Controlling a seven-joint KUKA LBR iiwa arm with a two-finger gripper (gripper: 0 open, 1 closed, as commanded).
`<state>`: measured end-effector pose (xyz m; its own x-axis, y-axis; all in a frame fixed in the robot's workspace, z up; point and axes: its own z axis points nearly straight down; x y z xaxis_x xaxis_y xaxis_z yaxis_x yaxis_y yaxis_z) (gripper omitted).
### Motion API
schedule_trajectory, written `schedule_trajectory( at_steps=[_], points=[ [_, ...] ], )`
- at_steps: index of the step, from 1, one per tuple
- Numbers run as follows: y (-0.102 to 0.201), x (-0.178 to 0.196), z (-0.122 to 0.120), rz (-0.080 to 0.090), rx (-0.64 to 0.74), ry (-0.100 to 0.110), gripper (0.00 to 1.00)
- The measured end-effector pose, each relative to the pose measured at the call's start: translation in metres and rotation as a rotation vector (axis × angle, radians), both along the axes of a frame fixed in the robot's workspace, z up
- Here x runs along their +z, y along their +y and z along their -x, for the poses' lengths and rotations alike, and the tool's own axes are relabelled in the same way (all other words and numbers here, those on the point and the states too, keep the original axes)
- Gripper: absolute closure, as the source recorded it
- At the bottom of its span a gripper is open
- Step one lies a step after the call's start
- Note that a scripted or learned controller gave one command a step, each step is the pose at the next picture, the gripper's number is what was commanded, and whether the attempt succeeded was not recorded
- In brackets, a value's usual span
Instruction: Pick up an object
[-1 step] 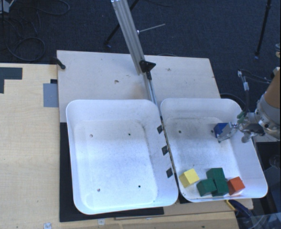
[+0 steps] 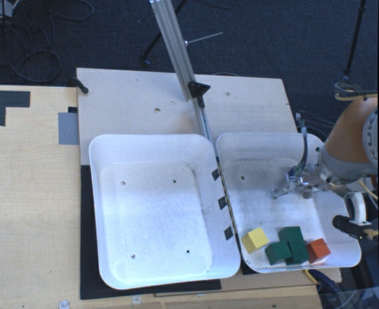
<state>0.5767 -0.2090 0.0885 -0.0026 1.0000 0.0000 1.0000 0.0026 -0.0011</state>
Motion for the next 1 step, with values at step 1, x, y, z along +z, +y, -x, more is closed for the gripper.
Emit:
schedule_trajectory(
  at_steps=[1],
  points=[
    [0.0001,0.0025,-0.0627,0.000,0.000,-0.004,0.00]
  ],
)
